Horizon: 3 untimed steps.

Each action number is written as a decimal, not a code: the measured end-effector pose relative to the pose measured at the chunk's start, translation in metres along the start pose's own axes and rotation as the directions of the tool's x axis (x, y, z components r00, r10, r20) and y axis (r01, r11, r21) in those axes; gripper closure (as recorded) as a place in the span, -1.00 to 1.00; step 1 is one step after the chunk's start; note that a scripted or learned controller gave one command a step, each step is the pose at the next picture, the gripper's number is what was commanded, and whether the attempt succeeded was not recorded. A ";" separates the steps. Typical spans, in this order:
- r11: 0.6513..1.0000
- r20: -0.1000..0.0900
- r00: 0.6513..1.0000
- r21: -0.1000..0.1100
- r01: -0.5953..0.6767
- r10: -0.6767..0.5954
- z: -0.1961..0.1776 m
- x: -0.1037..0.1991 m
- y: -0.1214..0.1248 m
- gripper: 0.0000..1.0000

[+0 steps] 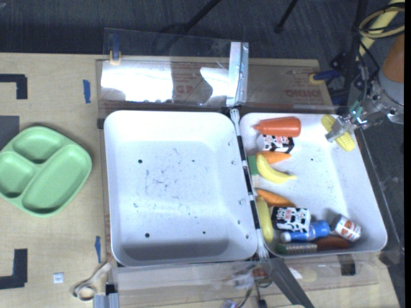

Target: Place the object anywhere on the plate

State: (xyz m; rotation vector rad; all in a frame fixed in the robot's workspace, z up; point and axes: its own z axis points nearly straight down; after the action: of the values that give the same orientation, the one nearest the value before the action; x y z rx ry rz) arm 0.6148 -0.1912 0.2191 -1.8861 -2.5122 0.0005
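The tool (352, 119) is seen at the upper right corner of the right bin (372, 191), at the end of the arm reaching in from the right. A small yellow object, apparently a toy corn cob (340, 132), lies directly at the tool's tip, but whether it is clamped between the tool's parts or merely touched cannot be told; the state of the tool cannot be read at this size and angle.

The green divided plate (43, 169) rests on the worktop (51, 82) at the far left, well apart from both bins, with the left bin (173, 185) between it and the tool. Along the right bin's left wall and lower edge the other items are gathered: an orange carrot (279, 126), a banana (273, 172), two cow-patterned cartons and some bottles.

The step in hand is judged to be the pick-up, or the very start of the lift. If the corn cob is secured, a lift clear of the bin wall is called for next, followed by a long carry leftward across the left bin and a release over any compartment of the plate. If it is not secured, a fresh grasp is needed.
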 end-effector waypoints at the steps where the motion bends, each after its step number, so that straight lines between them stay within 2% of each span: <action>1: 0.997 -0.001 0.997 0.001 0.075 -0.075 0.029 0.061 -0.003 1.00; 2: 0.988 -0.002 0.988 0.002 0.153 -0.153 0.037 0.135 -0.008 1.00; 3: 0.884 -0.003 0.884 0.001 0.468 -0.468 0.037 0.201 -0.013 1.00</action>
State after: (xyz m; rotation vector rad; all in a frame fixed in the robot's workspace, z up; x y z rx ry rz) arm 0.5468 -0.0019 0.1822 -1.2235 -2.8895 0.0001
